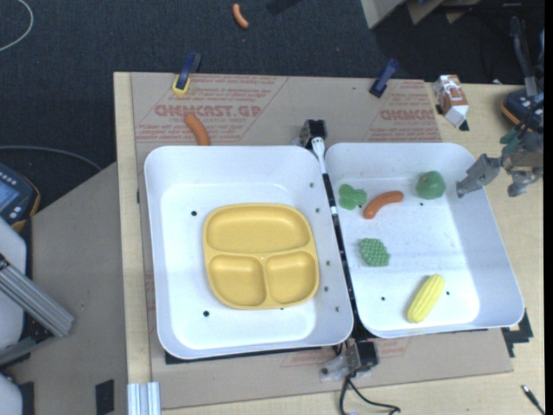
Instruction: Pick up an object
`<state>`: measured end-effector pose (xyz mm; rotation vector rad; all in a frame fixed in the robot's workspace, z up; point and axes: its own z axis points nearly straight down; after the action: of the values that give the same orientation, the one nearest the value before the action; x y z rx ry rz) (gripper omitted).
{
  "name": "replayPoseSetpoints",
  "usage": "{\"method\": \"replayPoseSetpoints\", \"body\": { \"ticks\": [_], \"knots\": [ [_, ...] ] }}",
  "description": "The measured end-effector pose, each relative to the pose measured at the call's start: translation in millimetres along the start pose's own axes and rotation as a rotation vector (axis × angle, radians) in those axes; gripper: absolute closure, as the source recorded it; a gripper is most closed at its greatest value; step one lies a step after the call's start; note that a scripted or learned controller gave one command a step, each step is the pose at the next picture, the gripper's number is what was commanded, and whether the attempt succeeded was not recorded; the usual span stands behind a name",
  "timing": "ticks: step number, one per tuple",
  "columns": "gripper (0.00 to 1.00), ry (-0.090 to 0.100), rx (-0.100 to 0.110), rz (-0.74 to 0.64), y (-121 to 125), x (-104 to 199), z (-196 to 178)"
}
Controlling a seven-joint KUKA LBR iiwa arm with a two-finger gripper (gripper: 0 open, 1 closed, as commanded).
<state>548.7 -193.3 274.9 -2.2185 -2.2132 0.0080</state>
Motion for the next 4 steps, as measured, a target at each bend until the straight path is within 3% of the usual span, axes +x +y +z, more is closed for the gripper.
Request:
{"method": "replayPoseSetpoints", "body": {
  "ticks": [1, 4],
  "knots": [
    [0.00, -0.002, -0.009, -0.002, 1.8, 0.2, -4.8],
    [0.00, 0.000, -0.003, -0.002, 7.3, -1.8, 128.9]
  ]
}}
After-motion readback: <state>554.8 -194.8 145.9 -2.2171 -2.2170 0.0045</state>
